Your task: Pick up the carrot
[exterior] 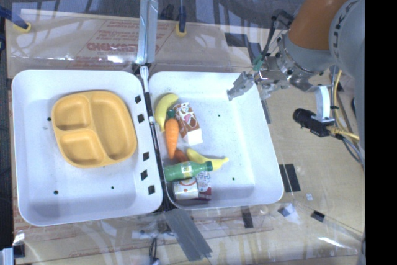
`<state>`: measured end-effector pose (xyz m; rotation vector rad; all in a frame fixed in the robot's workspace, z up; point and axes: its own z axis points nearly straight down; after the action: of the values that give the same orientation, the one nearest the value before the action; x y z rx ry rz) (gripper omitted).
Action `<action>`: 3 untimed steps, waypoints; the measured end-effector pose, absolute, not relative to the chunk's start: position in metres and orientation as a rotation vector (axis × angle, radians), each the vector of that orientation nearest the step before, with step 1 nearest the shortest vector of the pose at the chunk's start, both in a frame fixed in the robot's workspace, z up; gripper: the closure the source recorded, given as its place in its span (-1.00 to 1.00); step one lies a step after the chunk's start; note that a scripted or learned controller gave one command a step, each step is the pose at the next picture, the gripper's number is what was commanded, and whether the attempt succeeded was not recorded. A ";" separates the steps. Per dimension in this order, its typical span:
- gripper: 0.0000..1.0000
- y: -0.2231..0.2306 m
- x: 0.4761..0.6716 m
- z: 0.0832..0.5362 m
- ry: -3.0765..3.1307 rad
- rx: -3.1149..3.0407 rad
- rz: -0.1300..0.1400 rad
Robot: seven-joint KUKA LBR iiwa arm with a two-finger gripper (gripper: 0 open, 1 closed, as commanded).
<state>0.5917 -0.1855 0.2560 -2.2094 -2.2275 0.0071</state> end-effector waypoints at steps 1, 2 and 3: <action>-1.00 -0.121 0.573 0.275 -2.095 -2.335 0.007; -1.00 -0.059 0.575 0.214 -1.829 -2.548 0.011; -1.00 -0.020 0.554 0.188 -1.871 -2.519 0.010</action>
<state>0.5542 -0.0197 0.1880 -2.5194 -1.8706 0.0100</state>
